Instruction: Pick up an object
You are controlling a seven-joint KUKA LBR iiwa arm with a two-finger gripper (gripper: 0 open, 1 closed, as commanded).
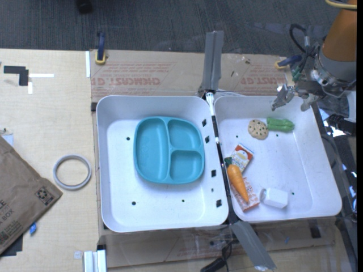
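Observation:
The right bin (317,169) holds several small objects: a round cookie (258,129), a green pod-like piece (281,124), an orange carrot (238,183) lying on a flat snack packet (241,157), and a white block (275,198). My gripper (294,100) hangs above the bin's far right corner, just above and right of the green piece. Its two fingers stand apart and hold nothing. The orange band and grey wrist rise behind it at the right edge.
A blue divided plate (169,150) lies in the left bin (113,208). On the bench to the left are a grey tape ring (72,171) and a brown cardboard box (20,200). A grey upright bar (212,61) stands between the bins at the back.

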